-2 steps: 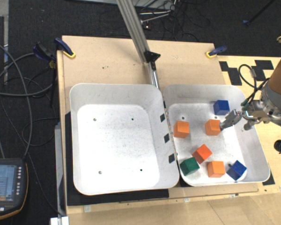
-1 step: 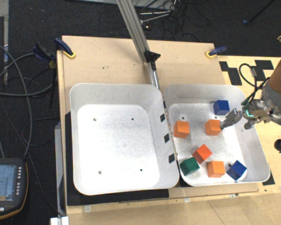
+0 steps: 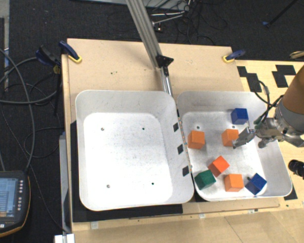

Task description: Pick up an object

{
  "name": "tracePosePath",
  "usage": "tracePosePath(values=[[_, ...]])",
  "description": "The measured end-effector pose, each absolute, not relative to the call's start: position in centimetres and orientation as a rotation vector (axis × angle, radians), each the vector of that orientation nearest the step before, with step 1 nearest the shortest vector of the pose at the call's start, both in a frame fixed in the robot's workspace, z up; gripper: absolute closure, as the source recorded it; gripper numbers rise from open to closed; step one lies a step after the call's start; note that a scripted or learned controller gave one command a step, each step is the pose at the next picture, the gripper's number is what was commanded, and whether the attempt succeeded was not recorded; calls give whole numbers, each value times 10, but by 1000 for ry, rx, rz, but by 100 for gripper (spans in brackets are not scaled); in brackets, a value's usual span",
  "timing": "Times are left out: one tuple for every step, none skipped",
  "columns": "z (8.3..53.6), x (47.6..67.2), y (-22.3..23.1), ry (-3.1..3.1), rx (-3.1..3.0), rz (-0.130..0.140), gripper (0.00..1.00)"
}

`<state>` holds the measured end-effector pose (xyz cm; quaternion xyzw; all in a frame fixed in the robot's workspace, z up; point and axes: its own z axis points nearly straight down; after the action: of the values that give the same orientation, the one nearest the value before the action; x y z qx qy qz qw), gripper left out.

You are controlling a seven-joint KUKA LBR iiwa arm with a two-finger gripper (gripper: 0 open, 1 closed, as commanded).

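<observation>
Orange, and nearest the gripper [image 3: 241, 138], was a cube [image 3: 230, 136] toward the middle of the right bin [image 3: 276, 158]; the dark fingertips reached it from the right and seemed to touch its right face, though whether they were apart or together could not be told, and no cube showed between them. A blue cube [image 3: 239, 115] sat just beyond it, near the bin's far edge; another orange cube [image 3: 196, 139] sat well to the left, close to the bin's left wall. Toward the near edge lay four more: an orange cube turned on the diagonal [image 3: 220, 164] near the middle; a green cube [image 3: 205, 178] at the near left corner; an orange cube [image 3: 233, 182] beside a blue one [image 3: 256, 183] along the near wall, the two almost touching.

The arm [image 3: 296, 103] came in over the bin's right edge, its orange band above the grey wrist. The left bin [image 3: 91, 105] lay alongside, its wall meeting that of the right bin, with fine dark speckles on its floor. Both bins rested on a tan wooden board [image 3: 142, 65]; yellow-tipped clamps [image 3: 70, 52] held its far corners; a slanted metal pole [image 3: 144, 24] crossed its far edge and ended where the bins met. Black cables [image 3: 25, 95] trailed over the dark floor on the left; a handheld pendant with a lit screen [image 3: 7, 201] lay at the near left.
</observation>
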<state>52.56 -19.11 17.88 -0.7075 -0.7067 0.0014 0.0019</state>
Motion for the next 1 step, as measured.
tracePosePath(values=[[116, 530, -191, -2217, -2219, 5, 0]])
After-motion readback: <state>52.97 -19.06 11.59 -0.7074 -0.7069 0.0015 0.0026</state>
